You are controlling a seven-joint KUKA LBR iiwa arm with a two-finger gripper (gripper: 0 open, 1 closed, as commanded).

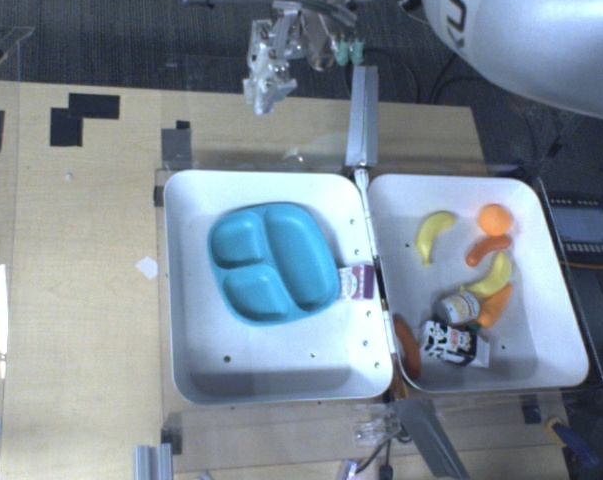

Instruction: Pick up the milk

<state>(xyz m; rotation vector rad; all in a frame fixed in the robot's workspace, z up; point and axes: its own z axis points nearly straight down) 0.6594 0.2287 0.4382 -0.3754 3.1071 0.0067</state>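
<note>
Gripper [269, 86]: raised above the surface beyond the far edge of the left bin, well apart from everything in the bins; whether its fingers are open or closed cannot be told, and nothing shows between them.
Arm [521, 28]: grey, enters from the upper right corner.
Milk [451, 343]: small carton with black-and-white cow pattern, lying in the right bin near its front edge, just beside the can.
Can [461, 307]: lying tilted just behind the milk, touching or nearly touching the lower banana.
Right bin [556, 268]: also holds a yellow banana [433, 234] near its far left part, an orange ball [494, 218], a second banana [495, 275], and a brown sausage-like piece [407, 342] against the left wall.
Left bin [281, 378]: holds a blue divided tray [272, 261] lying flat, with a small purple-and-white packet [356, 282] at the tray's right edge, against the wall between the bins.
</note>
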